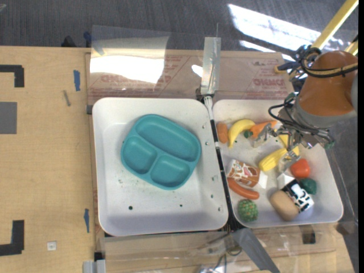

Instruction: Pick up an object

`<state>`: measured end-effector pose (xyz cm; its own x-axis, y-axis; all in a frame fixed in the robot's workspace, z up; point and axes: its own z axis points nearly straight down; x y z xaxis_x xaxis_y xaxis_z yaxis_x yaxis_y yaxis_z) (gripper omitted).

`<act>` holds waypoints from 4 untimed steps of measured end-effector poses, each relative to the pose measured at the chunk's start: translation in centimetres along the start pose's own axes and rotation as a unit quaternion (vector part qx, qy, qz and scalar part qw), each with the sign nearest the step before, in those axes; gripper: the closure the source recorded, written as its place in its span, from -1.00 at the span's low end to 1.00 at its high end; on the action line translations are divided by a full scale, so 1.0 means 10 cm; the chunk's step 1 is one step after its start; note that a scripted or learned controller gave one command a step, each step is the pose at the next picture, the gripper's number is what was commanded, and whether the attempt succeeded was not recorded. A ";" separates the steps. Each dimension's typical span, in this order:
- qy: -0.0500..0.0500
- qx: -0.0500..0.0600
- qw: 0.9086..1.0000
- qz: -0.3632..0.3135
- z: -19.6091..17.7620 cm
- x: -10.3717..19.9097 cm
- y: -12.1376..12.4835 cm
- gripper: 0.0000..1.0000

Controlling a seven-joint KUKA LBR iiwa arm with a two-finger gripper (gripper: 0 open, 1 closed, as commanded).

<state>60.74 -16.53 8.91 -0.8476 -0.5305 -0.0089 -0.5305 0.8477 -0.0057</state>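
Toy food fills the right bin [335, 206]: a banana [241, 129], carrot [222, 133], corn cob [272, 160], tomato [300, 168], sausage [243, 191] and green ball [247, 210]. The gripper [290, 144] hangs low over the corn cob; whether it is open or closed cannot be made out. A teal divided plate [161, 151] lies in the left bin [108, 198].

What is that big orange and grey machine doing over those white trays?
It is a robot arm trying to pick up one item. Its tool hangs low in the right-hand shallow white bin, just above a yellow plastic corn cob, amid toy food such as a yellow banana and a red sausage. Nothing is visibly lifted yet. The left white bin holds a teal divided plate.
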 end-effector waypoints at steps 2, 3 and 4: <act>-0.004 0.000 0.998 0.064 -1.02 -0.65 0.58 1.00; -0.003 0.000 0.997 0.075 -1.66 -1.32 0.91 1.00; 0.001 -0.003 0.997 0.079 -1.61 -1.52 1.25 1.00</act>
